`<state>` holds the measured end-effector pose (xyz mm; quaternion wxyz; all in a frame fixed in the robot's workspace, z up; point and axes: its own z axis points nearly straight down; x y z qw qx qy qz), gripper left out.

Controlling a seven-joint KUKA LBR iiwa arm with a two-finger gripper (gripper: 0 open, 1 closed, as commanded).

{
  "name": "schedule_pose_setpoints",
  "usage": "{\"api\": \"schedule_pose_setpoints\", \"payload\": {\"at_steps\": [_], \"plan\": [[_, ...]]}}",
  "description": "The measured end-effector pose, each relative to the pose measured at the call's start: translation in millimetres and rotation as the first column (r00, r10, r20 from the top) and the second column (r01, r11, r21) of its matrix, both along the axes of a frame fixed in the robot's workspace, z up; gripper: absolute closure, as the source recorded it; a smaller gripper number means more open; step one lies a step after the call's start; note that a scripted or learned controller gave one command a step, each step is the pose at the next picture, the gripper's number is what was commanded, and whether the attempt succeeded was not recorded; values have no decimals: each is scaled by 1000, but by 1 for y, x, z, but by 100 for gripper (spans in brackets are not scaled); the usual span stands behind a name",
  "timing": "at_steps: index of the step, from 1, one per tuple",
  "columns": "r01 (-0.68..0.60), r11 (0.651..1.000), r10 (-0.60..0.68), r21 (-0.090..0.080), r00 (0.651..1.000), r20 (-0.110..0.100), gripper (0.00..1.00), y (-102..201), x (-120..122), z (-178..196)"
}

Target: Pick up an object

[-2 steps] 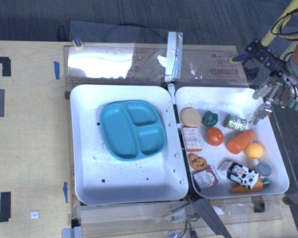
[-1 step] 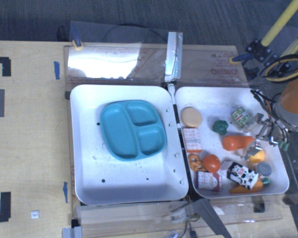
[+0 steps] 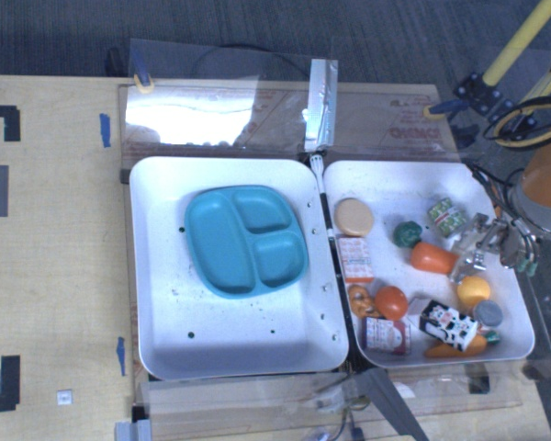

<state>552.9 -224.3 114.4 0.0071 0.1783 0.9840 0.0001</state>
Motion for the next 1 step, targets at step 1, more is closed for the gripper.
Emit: {"api": "schedule_pose_setpoints", "payload": {"at_steps": [1], "plan": [[0,1000,0,1,1000,-1,0,0,0,-1]]}}
